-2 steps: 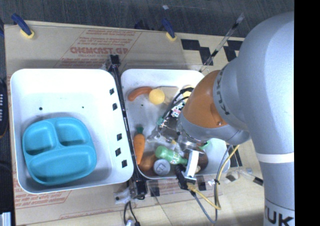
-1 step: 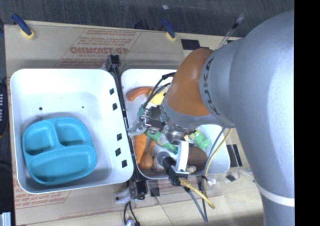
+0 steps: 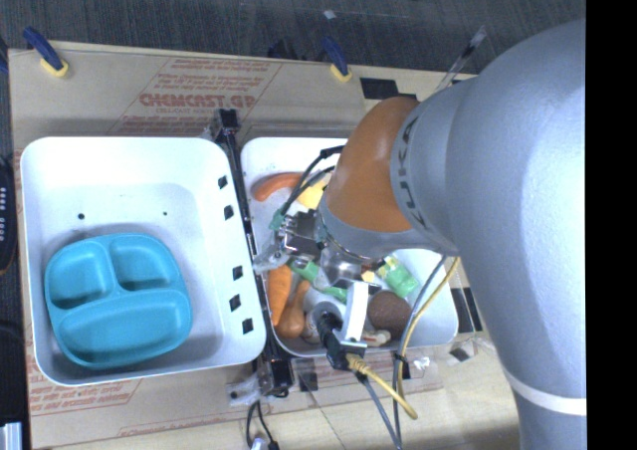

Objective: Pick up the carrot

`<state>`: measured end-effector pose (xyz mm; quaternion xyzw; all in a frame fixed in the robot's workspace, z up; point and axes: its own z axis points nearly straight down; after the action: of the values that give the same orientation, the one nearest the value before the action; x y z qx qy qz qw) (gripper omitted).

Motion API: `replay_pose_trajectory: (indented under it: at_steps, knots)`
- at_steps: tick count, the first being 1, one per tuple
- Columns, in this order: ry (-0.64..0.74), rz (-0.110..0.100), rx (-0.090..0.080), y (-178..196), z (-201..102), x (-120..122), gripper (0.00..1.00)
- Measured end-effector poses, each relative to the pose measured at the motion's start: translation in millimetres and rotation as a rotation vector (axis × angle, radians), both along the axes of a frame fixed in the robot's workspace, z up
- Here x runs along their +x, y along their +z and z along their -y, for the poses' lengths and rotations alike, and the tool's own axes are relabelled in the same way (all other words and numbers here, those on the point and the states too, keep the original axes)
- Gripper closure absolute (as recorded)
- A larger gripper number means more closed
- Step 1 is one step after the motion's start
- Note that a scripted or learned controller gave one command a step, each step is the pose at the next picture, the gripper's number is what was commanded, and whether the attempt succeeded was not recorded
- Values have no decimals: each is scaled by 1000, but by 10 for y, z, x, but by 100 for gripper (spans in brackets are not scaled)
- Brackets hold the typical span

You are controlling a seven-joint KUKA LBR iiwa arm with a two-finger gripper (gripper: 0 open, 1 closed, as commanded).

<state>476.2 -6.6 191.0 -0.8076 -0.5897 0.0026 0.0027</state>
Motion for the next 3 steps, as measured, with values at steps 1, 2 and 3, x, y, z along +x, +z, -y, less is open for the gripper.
replay_pose_trajectory:
  at_steps: [1, 2, 3]
  knots:
    - [97, 1, -1, 2, 158, 1003, 0]
    - [-45, -4, 0, -5, 481, 376, 0]
    - [-162, -1, -1, -1, 325, 641, 0]
